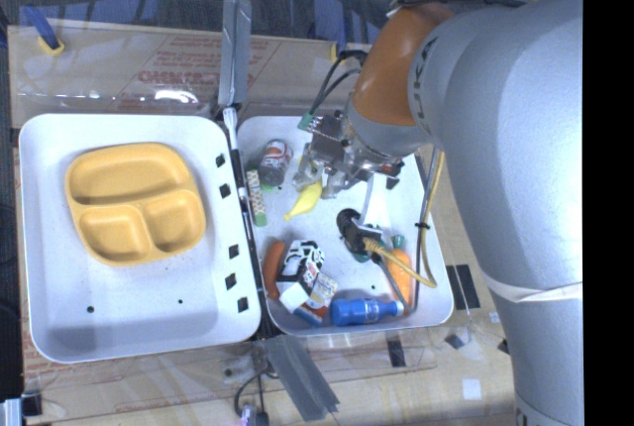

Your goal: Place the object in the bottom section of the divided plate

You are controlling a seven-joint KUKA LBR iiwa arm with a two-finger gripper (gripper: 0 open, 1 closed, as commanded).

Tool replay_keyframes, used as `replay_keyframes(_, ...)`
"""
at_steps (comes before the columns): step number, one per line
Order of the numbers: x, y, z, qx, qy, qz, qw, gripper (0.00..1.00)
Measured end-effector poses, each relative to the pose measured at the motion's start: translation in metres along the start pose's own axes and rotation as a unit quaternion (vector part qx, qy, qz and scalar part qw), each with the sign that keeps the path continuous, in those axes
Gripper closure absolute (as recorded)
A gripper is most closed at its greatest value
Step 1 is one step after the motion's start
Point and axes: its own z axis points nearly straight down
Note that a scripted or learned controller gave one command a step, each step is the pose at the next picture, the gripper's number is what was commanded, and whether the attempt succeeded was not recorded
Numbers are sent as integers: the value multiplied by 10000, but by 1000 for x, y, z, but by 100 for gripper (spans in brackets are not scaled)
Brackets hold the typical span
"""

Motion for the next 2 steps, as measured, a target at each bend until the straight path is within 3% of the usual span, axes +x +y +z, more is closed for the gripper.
replay_keyframes(1,84,38,0,-21,-4,-880,9961,100)
replay_keyframes(2,169,20,-17,-24,-3,-1850,9827,100)
